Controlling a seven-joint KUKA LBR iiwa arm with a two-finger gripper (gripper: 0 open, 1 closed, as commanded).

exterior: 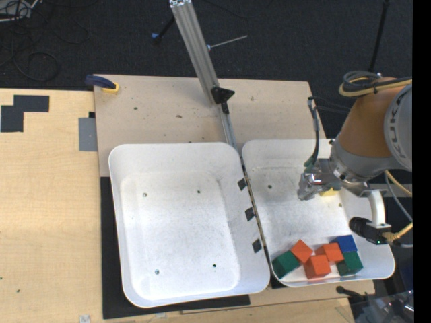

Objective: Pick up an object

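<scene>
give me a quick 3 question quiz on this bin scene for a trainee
1. True or false: the blocks lie in the left bin.
2. Which block colour appears only once? A) orange B) blue C) green
3. Where is the end effector relative to the blocks?

Key:
1. False. They cluster at the near edge of the right bin.
2. B. One blue block, among orange blocks and green blocks.
3. Over the right bin, farther from the camera than the cluster, apart from it.
</scene>
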